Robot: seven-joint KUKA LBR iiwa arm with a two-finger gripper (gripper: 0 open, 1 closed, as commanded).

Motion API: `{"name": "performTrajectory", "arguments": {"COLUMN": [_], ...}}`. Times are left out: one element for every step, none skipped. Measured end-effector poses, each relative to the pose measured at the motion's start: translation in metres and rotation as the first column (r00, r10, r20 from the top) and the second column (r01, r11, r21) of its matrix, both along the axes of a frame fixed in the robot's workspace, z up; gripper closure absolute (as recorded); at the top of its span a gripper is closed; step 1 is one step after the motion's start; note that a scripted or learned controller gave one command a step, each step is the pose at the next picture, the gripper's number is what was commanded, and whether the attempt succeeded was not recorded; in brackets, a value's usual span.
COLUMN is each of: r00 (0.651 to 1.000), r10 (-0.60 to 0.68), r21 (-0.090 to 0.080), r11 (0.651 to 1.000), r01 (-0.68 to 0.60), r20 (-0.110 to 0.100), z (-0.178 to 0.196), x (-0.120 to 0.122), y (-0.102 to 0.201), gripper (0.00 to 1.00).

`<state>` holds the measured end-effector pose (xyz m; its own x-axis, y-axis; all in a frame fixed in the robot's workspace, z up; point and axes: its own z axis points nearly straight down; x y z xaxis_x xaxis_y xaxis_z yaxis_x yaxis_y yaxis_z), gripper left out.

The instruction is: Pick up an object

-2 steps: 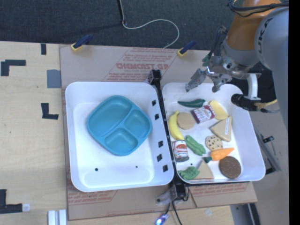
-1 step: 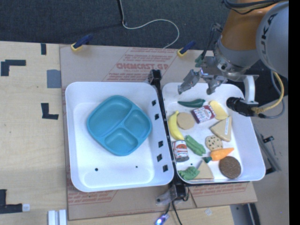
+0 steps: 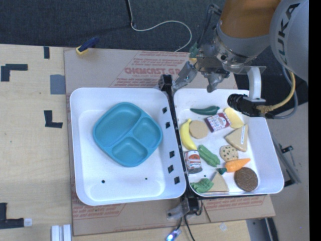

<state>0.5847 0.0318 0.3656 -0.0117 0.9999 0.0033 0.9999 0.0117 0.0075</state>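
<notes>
My gripper hangs open above the far edge of the right bin, with nothing between its fingers. Below it in that bin lie toy foods: a dark green pepper, a yellow banana, a round cracker, a maroon packet, a lemon-yellow piece, a cheese wedge, a green pickle, a small can, a cookie, a carrot, a brown patty and a sandwich slice with lettuce.
The left bin holds a blue divided plate. A black clip divider runs between the bins. A cable loops over the cardboard behind them. The arm's black fitting overhangs the right bin's far right corner.
</notes>
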Motion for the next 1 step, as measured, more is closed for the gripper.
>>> {"name": "performTrajectory", "arguments": {"r00": [1.0], "r10": [-0.008], "r21": [-0.004], "r11": [1.0], "r01": [0.008], "r20": [-0.008], "z": [0.0039], "x": [0.0006], "y": [-0.0053], "gripper": [1.0]}}
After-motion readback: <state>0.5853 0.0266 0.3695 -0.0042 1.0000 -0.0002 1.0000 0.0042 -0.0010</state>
